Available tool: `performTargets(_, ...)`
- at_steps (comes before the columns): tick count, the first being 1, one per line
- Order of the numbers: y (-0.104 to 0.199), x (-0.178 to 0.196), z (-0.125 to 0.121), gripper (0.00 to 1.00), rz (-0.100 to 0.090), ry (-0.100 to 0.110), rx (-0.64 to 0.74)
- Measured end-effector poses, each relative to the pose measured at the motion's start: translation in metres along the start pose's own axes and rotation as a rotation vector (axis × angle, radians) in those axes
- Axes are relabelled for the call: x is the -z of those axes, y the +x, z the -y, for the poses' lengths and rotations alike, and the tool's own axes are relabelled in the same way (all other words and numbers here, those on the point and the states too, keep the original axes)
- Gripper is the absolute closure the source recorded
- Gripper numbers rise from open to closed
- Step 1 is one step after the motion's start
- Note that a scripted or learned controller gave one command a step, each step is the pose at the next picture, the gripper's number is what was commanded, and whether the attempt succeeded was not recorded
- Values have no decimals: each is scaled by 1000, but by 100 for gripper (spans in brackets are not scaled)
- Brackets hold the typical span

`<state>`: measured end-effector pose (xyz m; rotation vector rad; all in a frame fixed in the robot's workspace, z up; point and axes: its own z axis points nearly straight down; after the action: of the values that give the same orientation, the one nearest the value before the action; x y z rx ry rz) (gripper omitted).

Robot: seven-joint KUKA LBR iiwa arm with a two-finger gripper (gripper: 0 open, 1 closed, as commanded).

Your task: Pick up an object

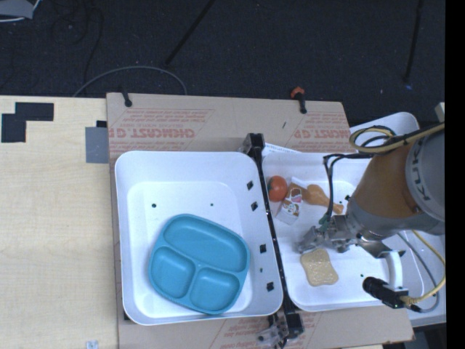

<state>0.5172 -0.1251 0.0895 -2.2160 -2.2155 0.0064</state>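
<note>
Nearest the camera, at the bench's front edge, a dark clamp [280,331] sat where the 2 white bins met. Printed red lettering ran along the cardboard sheet [218,126] under the bins, mirrored and upside down from where I stood; it looked like "CHEMCAST GP", repeated 2 times along the back strip, though I could not read it for certain.

Inside the left bin [134,187] lay 1 blue plate [197,264] with 3 compartments, tilted toward the front.

Over in the right bin [341,300] I counted 4 loose things. 1 tan cracker-like square [320,267], speckled and flat, lay just below the gripper [322,237]. 1 orange-red ball [277,188] sat near the divider, with 1 small white packet [290,206] carrying red print, too small to read, touching it on the right. 1 tan pear-shaped piece [315,193] lay just beyond that packet.

Reaching in from the right, the grey arm [425,187] with its orange band hung low over the right bin, its gripper pointing toward the divider. Its claw was a dark tangle to my eye, and I could not tell whether it stood wide or narrow, nor that it gripped anything.
</note>
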Motion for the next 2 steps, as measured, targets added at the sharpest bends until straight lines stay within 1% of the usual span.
performTargets(1, -2, 13, -1, 100, 1, -3, -6)
performTargets(2, -11, 60, -5, 100, 3, -10, -6)
